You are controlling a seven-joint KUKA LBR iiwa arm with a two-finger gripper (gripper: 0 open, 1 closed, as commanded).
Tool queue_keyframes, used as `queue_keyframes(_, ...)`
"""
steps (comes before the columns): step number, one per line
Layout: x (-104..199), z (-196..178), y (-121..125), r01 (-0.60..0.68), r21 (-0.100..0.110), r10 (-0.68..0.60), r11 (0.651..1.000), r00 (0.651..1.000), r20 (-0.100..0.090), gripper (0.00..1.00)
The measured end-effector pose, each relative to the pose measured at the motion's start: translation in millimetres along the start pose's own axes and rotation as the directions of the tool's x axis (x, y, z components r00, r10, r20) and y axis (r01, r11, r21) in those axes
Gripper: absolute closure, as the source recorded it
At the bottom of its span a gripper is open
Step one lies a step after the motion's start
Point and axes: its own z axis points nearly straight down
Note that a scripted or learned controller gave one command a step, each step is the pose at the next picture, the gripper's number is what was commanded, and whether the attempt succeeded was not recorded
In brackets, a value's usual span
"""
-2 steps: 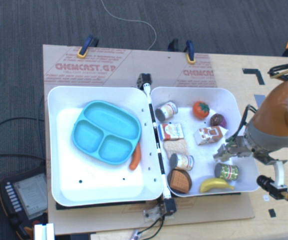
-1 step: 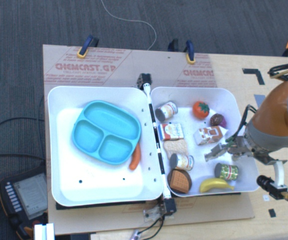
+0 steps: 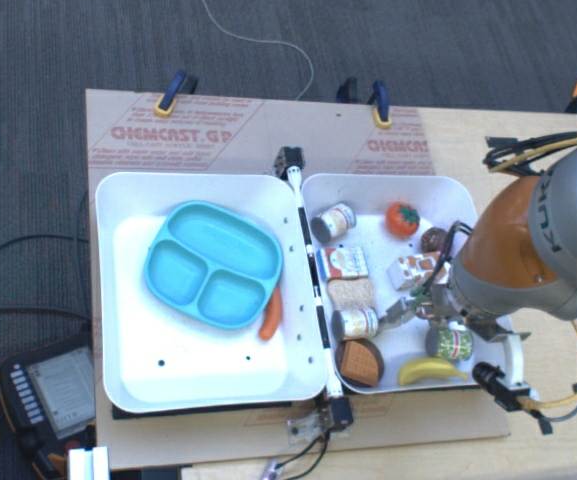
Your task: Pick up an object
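Hovering low in the right bin [image 3: 458, 190], my claw [image 3: 408, 306] sits spread and empty beside the small can [image 3: 356, 322]; next I should drop and close on it.

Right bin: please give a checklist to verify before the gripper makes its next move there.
1. Gripper is over the right bin: ok.
2. Object between the fingers: cannot tell.
3. Nearest targets free to reach, silver can and green can: ok, but crowded.
4. Banana lies against the front wall: not ok for an easy grasp.
5. Left bin, with blue tray and carrot, is away from the arm: ok.
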Motion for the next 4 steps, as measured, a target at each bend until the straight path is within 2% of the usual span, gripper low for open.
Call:
queue_keyframes(1,0.2,-10.7,1.5,0.0,-0.003,0.0,1.0,1.0,0.0,1.0)
queue_keyframes(2,0.3,-10.6,1.5,0.0,-0.003,0.0,1.0,1.0,0.0,0.0)
queue_keyframes(3,0.6,-20.1,2.0,0.001,-0.003,-0.001,1.0,1.0,-0.001,1.0)
queue_keyframes(4,0.6,-20.0,1.9,0.001,-0.003,-0.001,1.0,1.0,-0.001,0.0)
